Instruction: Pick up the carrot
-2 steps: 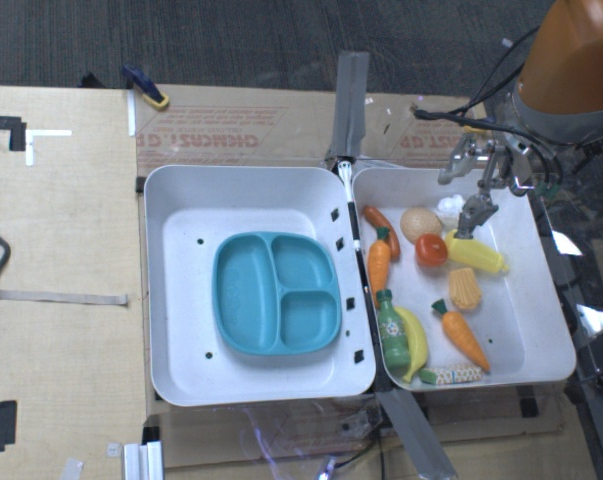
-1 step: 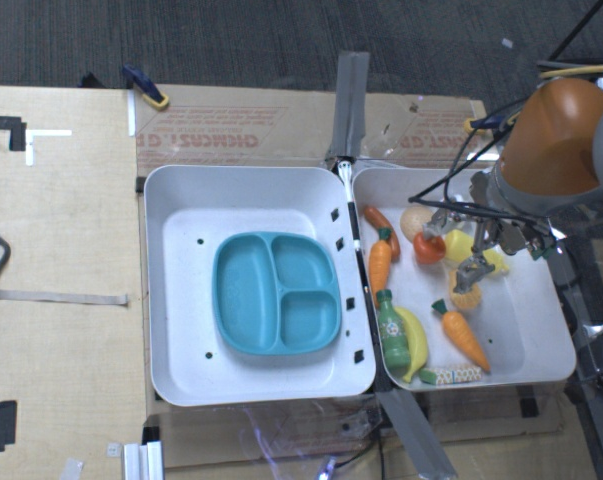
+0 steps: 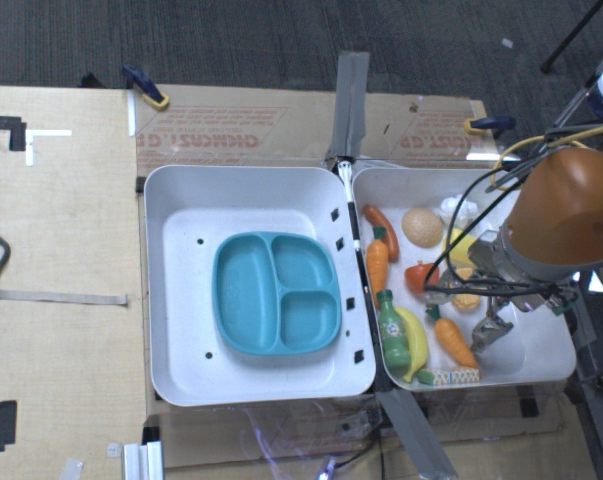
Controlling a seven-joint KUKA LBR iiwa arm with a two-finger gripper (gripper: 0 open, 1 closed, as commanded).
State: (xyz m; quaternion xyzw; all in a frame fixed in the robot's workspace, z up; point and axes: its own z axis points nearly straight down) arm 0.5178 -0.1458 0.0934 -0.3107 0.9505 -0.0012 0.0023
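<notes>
Two orange carrots lie in the right bin (image 3: 551, 363). One carrot (image 3: 377, 266), with a green top, lies against the bin's left wall beside a red sausage-like piece (image 3: 379, 220). The other carrot (image 3: 454, 342) lies near the front, pointing to the front right. My gripper (image 3: 490, 330) hangs low over the bin floor just right of that front carrot, below the arm's orange band (image 3: 571, 203). It is open, with nothing between its fingers (image 3: 479, 339).
A green bottle (image 3: 389, 318) and a banana (image 3: 414, 344) lie left of the front carrot. A beige egg-shaped item (image 3: 422, 227), a red item (image 3: 420, 276) and a yellow item (image 3: 462, 253) sit further back. The left bin (image 3: 171, 268) holds a teal divided plate (image 3: 278, 293).
</notes>
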